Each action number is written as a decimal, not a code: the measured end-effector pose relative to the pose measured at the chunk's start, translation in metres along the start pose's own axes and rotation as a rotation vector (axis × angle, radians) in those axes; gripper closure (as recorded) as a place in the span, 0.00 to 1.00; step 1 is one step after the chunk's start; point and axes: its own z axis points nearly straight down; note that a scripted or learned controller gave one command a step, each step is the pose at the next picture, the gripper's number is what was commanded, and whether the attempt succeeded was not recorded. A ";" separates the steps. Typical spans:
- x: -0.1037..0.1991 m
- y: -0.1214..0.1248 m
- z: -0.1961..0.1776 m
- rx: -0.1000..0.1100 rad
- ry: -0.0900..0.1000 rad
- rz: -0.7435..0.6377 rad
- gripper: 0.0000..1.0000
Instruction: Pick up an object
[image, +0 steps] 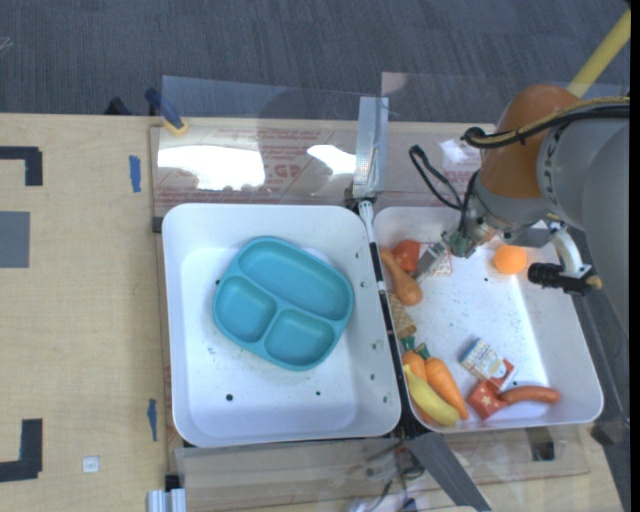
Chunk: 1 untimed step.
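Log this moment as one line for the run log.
arm: over right white bin | gripper: beside red toy | divided blue plate: left white bin

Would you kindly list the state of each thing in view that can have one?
Blue divided plate: lying flat in the left bin, nothing on it.
Orange ball: resting loose in the right bin.
Carrot: lying against the banana.
Red sausage: lying flat.
Gripper: low over the right bin.
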 end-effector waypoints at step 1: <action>-0.002 -0.086 -0.001 0.000 -0.003 0.043 0.00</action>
